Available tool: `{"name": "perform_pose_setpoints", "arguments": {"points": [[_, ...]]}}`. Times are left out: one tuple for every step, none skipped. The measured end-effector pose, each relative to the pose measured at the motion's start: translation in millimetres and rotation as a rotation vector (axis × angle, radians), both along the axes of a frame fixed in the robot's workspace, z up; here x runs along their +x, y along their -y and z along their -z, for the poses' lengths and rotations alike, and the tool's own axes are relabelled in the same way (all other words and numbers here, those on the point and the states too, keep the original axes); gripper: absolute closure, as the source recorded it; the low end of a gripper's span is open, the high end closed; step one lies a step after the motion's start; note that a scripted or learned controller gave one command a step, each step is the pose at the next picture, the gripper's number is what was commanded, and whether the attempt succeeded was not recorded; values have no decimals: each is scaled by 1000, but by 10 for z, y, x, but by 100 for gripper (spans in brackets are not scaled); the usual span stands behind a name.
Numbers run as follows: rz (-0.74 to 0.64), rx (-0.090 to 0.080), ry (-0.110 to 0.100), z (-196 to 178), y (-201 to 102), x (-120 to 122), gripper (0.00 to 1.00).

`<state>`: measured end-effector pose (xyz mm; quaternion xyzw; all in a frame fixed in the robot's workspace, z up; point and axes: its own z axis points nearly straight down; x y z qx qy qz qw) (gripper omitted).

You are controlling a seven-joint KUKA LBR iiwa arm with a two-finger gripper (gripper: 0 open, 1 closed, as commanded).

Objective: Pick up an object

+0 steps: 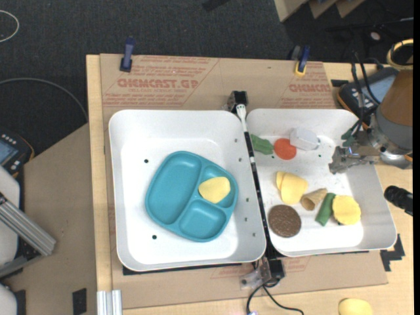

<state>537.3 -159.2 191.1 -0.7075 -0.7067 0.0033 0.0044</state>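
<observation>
Camera view
Bench: brown board [197, 84] with red print, bearing two shallow white bins side by side.
Left bin [131, 136]: holds a teal three-compartment plastic tray [172, 192]; pale yellow rounded piece [214, 189] lying in the tray's upper right compartment.
Right bin [374, 222]: holds a green flat piece [262, 145] near the top left, an orange-red round piece [285, 149] just beside it, a clear plastic lump [304, 138] to that one's right.
Right bin, lower half: yellow wedge-shaped piece [290, 187], tan cone [313, 199], dark green stick [325, 209], yellow lumpy piece [346, 210], brown round disc [285, 220].
Arm: grey, orange band above the wrist, reaching in from the right.
Gripper [336, 164]: low over the right bin's right side, above the yellow lumpy piece and apart from it; cannot tell how far open; nothing seen between the fingers.
</observation>
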Motion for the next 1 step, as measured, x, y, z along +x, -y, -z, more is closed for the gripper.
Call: {"name": "perform_pose_setpoints", "arguments": {"points": [[2, -2, 15, 1071, 16, -467, 100]]}}
